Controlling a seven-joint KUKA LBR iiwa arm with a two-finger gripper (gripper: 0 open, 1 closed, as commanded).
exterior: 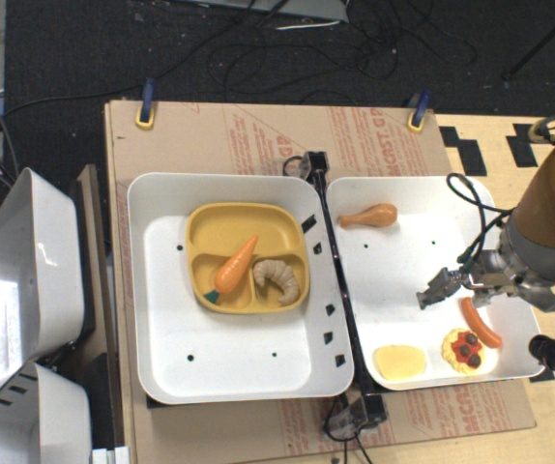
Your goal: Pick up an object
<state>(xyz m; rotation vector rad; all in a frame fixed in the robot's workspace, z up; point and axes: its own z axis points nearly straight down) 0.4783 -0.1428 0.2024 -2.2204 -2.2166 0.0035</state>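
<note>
1. In the camera view, the right bin (355, 259) holds four toy foods: a drumstick (369, 217) at its far side, a sausage (481, 323) near the right wall, a small round tart with berries (467, 350) just nearer than the sausage, and a pale yellow disc (399, 362) left of the tart.
2. The gripper (436, 292) hangs over the middle of that bin, its tip to the left of the sausage and apart from it, nearer than the drumstick and farther than the disc.
3. The arm (548, 216) comes in from the right, its wrist slanting down and left toward the bin floor.
4. How far the gripper is spread cannot be told; nothing shows held in it.
5. The left bin (152, 288) carries a yellow divided plate (210, 225) with a carrot (236, 265) and a shrimp (278, 278).
</note>
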